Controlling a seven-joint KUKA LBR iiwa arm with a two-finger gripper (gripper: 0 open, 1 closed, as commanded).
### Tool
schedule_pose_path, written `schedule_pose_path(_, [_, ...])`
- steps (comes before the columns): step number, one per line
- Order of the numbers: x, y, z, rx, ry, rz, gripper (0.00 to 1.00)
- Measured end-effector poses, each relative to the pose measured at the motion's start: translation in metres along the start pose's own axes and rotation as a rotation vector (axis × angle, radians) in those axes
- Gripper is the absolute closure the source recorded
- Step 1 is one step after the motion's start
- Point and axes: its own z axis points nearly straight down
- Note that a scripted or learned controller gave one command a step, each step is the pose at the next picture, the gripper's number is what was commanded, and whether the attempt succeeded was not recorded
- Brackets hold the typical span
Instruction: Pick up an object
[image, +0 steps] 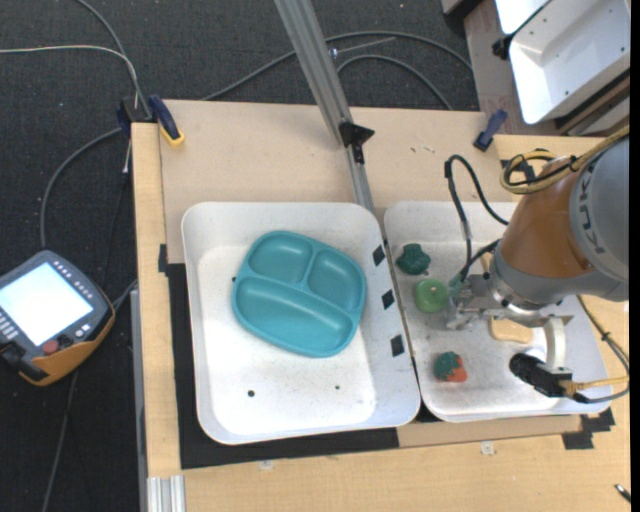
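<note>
In the right bin (500, 405) lie three small objects. A dark green lump (413, 261) sits near the bin's upper left. Below it a light green round piece (431, 295) rests close to my gripper (458, 308), which is low in the bin just right of that piece. A green and red-orange piece (449, 367) lies nearer the front edge. The arm's orange band (540, 230) and grey wrist hang over the bin's right half and hide the floor there. Nothing visible sits between the fingers.
The left bin (290, 410) holds a teal divided plate (299, 291), tilted toward the back left. A metal pole (325, 70) runs down to the gap between the bins. Blue clamps (165, 118) grip the bench's back edge, and a handheld pendant (45, 315) lies off the bench at left.
</note>
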Motion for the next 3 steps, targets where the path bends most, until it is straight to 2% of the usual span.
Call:
schedule_pose_path(2, [-0.001,0.007,-0.128,-0.001,0.001,-0.004,1.00])
schedule_pose_path(3, [-0.001,0.008,-0.143,0.004,0.002,-0.003,1.00])
